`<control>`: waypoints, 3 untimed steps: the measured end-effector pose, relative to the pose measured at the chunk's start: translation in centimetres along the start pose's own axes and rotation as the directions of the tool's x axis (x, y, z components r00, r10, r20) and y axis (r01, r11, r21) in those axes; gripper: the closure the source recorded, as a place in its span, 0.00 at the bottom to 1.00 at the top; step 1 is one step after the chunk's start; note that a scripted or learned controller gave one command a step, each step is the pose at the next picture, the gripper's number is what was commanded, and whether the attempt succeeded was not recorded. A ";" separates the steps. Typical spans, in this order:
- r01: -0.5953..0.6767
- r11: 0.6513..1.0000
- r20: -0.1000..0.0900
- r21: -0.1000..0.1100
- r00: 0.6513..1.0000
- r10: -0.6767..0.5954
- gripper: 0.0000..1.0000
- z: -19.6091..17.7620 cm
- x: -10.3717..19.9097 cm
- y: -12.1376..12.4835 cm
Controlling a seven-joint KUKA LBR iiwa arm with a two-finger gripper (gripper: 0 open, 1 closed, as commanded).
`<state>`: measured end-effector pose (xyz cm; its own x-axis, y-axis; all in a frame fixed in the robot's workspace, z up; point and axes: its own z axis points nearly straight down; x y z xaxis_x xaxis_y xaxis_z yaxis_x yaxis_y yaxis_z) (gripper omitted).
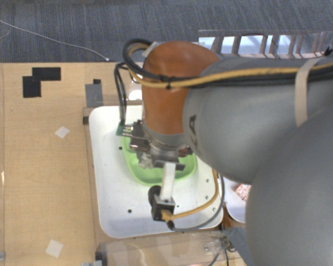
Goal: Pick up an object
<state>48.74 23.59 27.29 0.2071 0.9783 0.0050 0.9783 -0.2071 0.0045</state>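
Note:
A light green, round, dish-like object (136,169) lies in the left white bin (110,178), near the bin's middle. The arm's wrist and gripper (157,158) hang directly over it and cover most of it, so just its left and lower rim show. The fingertips are hidden under the wrist housing, and whether they touch the green object cannot be seen.
The right bin (234,210) is mostly hidden by the arm; a small red-and-white item (242,191) shows at its edge. Wooden bench (40,182) with black markers (39,80) lies to the left. A metal rack (262,42) stands at the back right.

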 end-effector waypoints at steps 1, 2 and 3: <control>0.106 0.994 0.005 0.004 0.994 -0.106 1.00 3.0 -5.0 1.1; 0.400 0.916 0.002 0.001 0.916 -0.400 1.00 0.5 -6.4 1.4; 0.710 0.704 0.002 0.001 0.704 -0.710 1.00 -0.4 -8.8 2.0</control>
<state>48.83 14.61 27.63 -0.5487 0.8360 -0.0020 0.8360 0.5487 0.0052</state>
